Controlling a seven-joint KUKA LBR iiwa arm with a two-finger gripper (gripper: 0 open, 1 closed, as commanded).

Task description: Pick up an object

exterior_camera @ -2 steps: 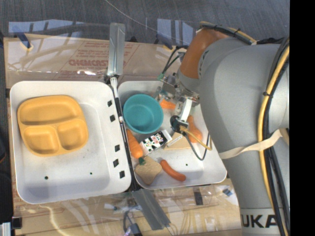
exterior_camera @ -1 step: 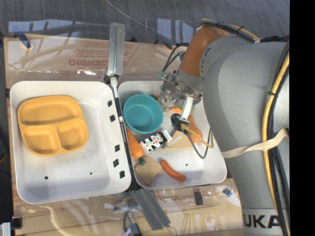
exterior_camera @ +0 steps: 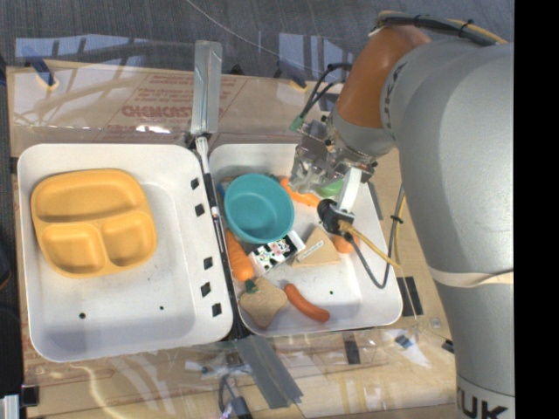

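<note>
Cardboard under clear film covers the bench, with two white bins side by side on it. No object looks lifted yet: the teal bowl, the dotted card, the bread slice, the sausage and the carrot all lie in the right bin. The gripper sits low at that bin's far side, just right of the bowl; I cannot tell its state or whether it has anything. Picking seems still ahead. A yellow divided plate rests in the left bin
</note>
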